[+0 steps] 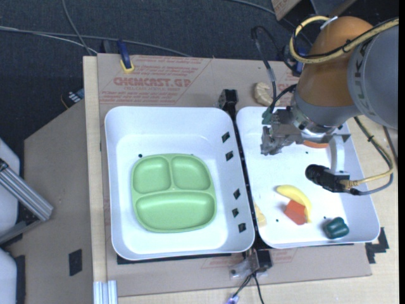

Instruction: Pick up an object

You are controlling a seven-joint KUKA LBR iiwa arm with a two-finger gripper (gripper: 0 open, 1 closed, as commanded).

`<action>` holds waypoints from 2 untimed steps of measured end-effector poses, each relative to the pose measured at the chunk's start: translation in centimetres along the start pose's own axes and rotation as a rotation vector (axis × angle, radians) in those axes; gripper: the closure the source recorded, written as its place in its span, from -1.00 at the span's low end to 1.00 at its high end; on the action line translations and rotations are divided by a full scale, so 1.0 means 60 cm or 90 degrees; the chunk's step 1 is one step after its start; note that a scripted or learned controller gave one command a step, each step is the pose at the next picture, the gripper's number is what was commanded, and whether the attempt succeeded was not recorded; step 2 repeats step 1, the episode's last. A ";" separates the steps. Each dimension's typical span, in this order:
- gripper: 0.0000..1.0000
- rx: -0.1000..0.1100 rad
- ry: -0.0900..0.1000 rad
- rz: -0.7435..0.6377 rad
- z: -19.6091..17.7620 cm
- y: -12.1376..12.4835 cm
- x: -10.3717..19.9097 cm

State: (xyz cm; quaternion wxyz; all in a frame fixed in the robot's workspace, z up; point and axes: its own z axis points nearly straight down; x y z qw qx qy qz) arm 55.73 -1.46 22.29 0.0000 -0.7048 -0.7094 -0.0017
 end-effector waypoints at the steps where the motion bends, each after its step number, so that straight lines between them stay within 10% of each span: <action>1: 1.00 0.000 0.000 0.000 -0.016 0.000 0.086; 2: 1.00 0.000 0.000 0.000 -0.016 0.000 0.086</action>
